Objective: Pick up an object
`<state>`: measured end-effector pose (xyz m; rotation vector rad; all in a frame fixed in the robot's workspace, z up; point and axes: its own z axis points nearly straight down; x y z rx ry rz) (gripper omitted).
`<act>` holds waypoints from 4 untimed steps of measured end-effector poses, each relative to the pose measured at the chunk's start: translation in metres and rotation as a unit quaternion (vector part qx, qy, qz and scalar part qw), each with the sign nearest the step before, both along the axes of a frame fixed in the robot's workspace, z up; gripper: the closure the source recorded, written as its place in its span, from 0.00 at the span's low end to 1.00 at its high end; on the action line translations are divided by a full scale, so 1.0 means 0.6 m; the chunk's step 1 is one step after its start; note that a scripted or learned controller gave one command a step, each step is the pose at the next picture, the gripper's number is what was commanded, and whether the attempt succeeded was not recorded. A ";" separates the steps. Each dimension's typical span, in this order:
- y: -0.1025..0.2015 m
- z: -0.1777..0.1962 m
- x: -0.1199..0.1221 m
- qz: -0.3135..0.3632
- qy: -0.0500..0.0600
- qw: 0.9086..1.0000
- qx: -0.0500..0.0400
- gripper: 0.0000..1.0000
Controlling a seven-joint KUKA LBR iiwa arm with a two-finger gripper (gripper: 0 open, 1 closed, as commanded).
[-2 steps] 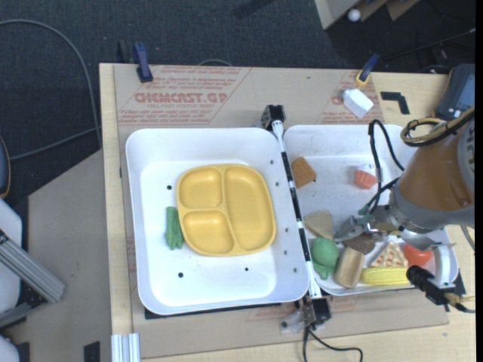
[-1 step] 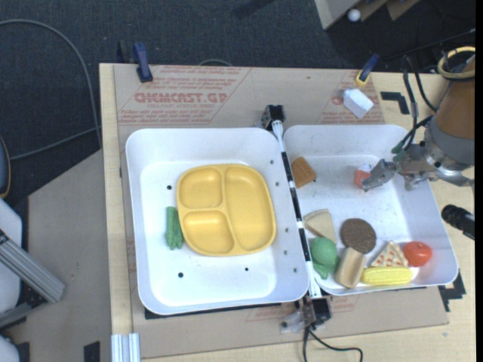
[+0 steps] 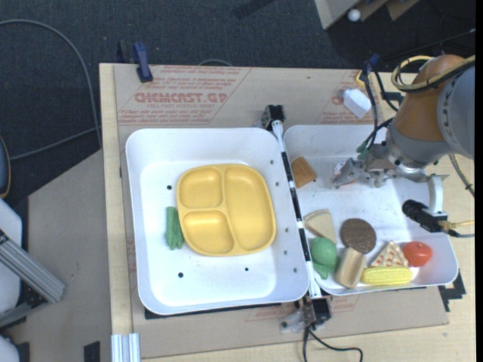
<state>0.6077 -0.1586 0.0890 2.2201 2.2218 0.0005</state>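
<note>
Yellow plate point(image 3: 225, 208) in left bin point(image 3: 143, 202); toy food point(image 3: 355, 251) in right bin point(image 3: 445, 266).

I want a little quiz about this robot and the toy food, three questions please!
1. True or false: the yellow plate lies in the left bin.
2. Which toy lies beside the yellow plate in that bin? A) green bean B) tomato C) corn cob
3. Fill in: the gripper hovers over the ____ bin.

Key: 1 true; 2 A; 3 right.
</note>
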 end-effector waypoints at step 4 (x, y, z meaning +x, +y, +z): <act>0.160 0.160 -0.073 0.000 0.000 1.000 0.001 1.00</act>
